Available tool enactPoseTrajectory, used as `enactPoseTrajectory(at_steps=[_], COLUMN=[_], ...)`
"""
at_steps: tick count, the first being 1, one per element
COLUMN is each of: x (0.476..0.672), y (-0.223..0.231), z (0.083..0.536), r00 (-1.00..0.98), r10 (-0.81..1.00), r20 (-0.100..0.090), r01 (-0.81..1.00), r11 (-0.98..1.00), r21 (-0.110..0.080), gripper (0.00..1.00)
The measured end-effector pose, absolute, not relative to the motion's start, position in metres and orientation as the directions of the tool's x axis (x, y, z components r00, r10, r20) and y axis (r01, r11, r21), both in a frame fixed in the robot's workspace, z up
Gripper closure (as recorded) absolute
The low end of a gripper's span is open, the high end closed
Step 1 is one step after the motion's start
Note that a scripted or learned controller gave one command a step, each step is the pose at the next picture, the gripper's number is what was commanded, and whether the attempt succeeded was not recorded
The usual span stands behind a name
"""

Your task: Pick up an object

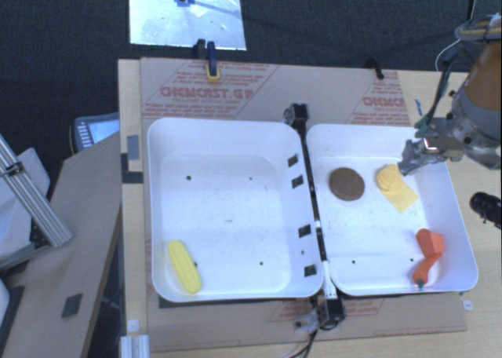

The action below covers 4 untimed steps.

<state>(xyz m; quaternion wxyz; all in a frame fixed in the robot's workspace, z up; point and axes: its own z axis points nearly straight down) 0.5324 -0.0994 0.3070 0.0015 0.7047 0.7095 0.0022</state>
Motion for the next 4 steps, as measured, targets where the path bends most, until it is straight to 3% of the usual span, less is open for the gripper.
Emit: enactPoseTrajectory(at_steps=[1, 2, 3, 4], x=[0.486, 0.492, 0.487, 0.485], y=[-0.087, -0.131, -0.097, -0.199], z=[0.335, 0.34, 0.267, 0.213], r00=[-0.005, 0.001, -0.006, 0.008], r10=[1.0, 1.0, 1.0, 1.0], r20=[0.0, -0.002, 0.002, -0.003], r01=[1.0, 1.0, 1.0, 1.0], r11=[0.005, -0.001, 0.006, -0.008], r21=[0.005, 0.005, -0.004, -0.001], gripper=[1.0, 1.0, 1.0, 1.0])
